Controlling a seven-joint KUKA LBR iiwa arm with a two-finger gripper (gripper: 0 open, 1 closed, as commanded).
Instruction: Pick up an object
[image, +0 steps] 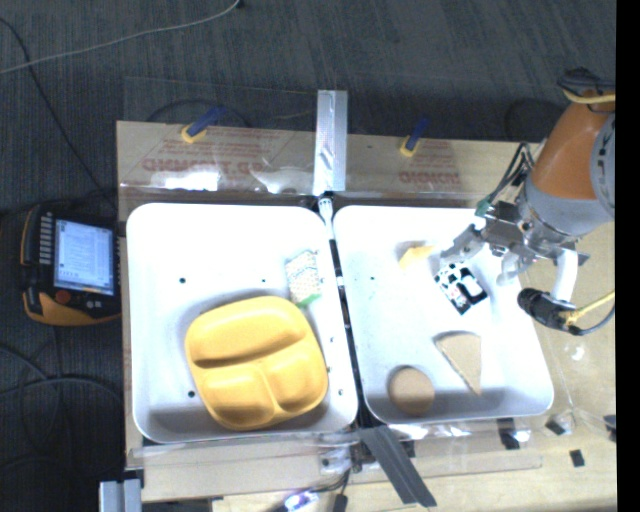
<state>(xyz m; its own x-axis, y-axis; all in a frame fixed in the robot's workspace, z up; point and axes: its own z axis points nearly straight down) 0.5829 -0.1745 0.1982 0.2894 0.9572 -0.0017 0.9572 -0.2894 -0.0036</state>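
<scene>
1. Dark carpet all round, wooden bench (560, 165) on top, two white bins side by side: left bin (160, 260), right bin (520, 385).
2. Task barely started, by the look of it: nothing lifted yet.
3. Gripper (461, 283) low over right bin, just below a small yellow piece (414, 254). Can't tell open or closed from up here, and nothing visibly held.
4. Candidates sitting in right bin: tan wedge (463, 357), brown ball (410, 390) at the near wall.
5. Left bin: yellow tray (257, 360), speckled packet (303, 276) at its top right.
6. Reddish print on plastic sheet (230, 160) behind left bin, not readable. Pendant (75, 262) left of left bin, screen text too small.
</scene>
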